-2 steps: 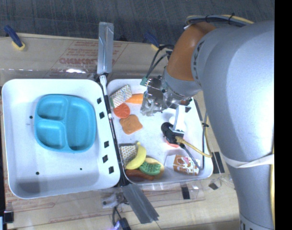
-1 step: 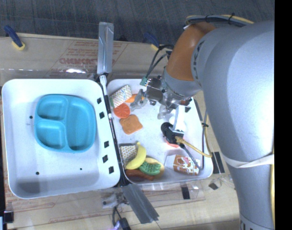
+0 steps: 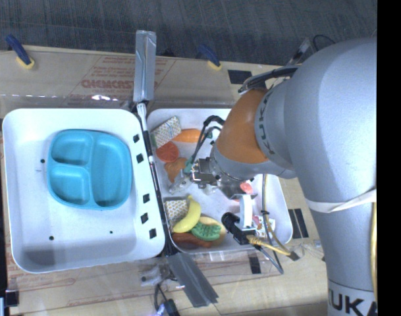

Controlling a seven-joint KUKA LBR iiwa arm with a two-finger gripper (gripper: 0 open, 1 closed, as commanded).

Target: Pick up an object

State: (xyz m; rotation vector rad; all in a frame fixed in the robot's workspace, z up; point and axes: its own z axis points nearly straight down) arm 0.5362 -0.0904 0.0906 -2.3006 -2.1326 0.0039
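My gripper (image 3: 201, 174) hangs low over the middle of the right bin (image 3: 284, 224), reached in from the right under the orange wrist band. Just left of it lie an orange-brown piece (image 3: 174, 168) and a red round piece (image 3: 167, 152). Further back lie an orange item (image 3: 187, 135) and a tan waffle-patterned block (image 3: 166, 131). Towards the front lie a yellow banana (image 3: 187, 214), a green item (image 3: 207, 230), a second waffle-patterned block (image 3: 176, 207) and a brown piece (image 3: 187, 239). The arm hides the right half of this bin.
The left bin (image 3: 16, 196) holds a blue divided plate (image 3: 90, 168). A raised divider (image 3: 147, 170) with black clips runs between the two bins. The bulky grey arm (image 3: 332, 130) covers the right side of the bench.
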